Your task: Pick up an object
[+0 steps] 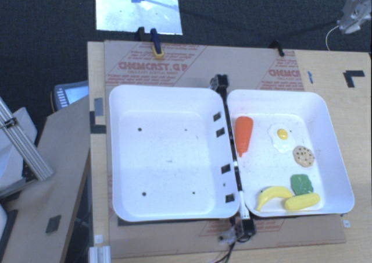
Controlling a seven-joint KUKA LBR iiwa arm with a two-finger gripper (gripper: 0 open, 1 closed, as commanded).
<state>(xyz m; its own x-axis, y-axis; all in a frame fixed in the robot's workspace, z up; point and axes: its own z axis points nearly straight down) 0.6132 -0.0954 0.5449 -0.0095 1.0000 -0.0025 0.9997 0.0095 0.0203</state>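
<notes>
- No pick has begun, I'd say: the gripper point(354, 14) hangs at the far right corner, well away from the bins; whether it's open or holding anything, I can't tell.
- The right bin point(331, 134) holds a carrot point(243, 134), egg point(281, 137), cookie point(303, 155), green piece point(301, 183), banana point(272, 195) and corn point(302, 201).
- The carrot looks easiest: clear space round it except the bin wall on its left. The banana, corn and green piece crowd the near wall.
</notes>
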